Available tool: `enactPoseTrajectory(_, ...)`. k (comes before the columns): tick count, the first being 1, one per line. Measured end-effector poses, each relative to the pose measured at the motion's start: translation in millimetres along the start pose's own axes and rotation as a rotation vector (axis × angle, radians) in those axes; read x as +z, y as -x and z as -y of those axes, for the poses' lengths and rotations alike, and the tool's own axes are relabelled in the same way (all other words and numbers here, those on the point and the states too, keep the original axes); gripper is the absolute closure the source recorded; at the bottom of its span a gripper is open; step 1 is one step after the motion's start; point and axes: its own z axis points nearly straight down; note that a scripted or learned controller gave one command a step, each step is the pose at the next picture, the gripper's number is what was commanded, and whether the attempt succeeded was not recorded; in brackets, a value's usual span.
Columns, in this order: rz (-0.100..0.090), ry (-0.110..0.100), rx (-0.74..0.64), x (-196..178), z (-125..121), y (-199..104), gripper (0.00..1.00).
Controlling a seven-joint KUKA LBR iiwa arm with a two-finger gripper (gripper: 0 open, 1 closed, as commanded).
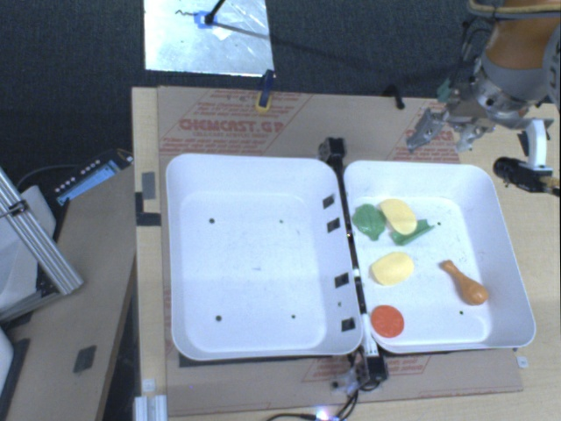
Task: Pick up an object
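You see the arm at the upper right of the frame, its end effector (436,128) hanging above the bench just beyond the far rim of the right bin (504,235). Its two fingers appear spread apart with nothing between them, though at this size the gap is hard to judge. No object has been lifted, so the pick is not yet begun in any visible sense: you would judge the descent, the closing and the lift all to remain. The candidates lie in the right bin: a yellow piece (398,215) resting against a green leafy piece (370,221) near the bin's upper left, a second yellow piece (392,268) below them, an orange-red disc (387,321) near the lower left corner, and an orange drumstick-shaped piece (464,283) toward the centre right. The left bin (254,253) shows its bare white floor. Beneath both bins lies a cardboard sheet (237,117) printed in red; the lettering at the upper centre reads roughly "CHEMCAST GP", and similar red print recurs at the sheet's other edges, too small to read.
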Motion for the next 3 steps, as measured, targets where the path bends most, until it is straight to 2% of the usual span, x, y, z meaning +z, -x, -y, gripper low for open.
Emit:
enactPoseTrajectory(1,0.000,0.004,-0.003,-11.5,-0.9,-0.1,1.00)
enactPoseTrajectory(2,-0.001,0.011,-0.010,-113.7,-2.4,-91.4,1.00)
enactPoseTrajectory(3,0.002,0.002,0.005,-114.6,-1.1,-29.0,1.00)
